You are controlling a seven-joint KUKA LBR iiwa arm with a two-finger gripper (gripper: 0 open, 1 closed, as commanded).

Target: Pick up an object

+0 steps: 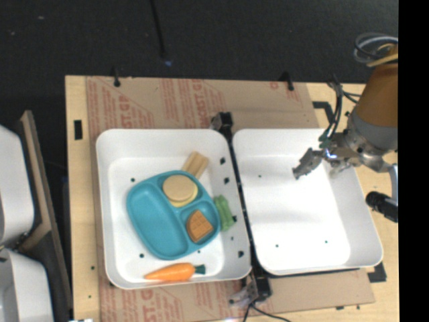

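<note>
Currently, nothing is being carried: every object is lying in the left bin [107, 180], well apart from the gripper [305, 165]. A blue divided tray [151, 223] is sitting there, bearing a round tan biscuit [181, 188] and a brown waffle-like piece [200, 225]. A wooden block [196, 163] is poking out from behind the tray's top edge, a carrot [174, 272] is lying along the bin's near wall, and a green piece [224, 213] is wedging itself between tray and right wall.

Moving right, the right bin [355, 247] is holding no objects, and the gripper is hovering over its upper part, pointing left, fingers seemingly slightly spread with nothing between them, though blur is making that uncertain.

To do this step well, the arm is needing to cross the divider and descend on something free-standing; the carrot looks easiest, having bare floor around it.

The green piece's shape is hard to read, and the wrist is being cut off at the right.
</note>
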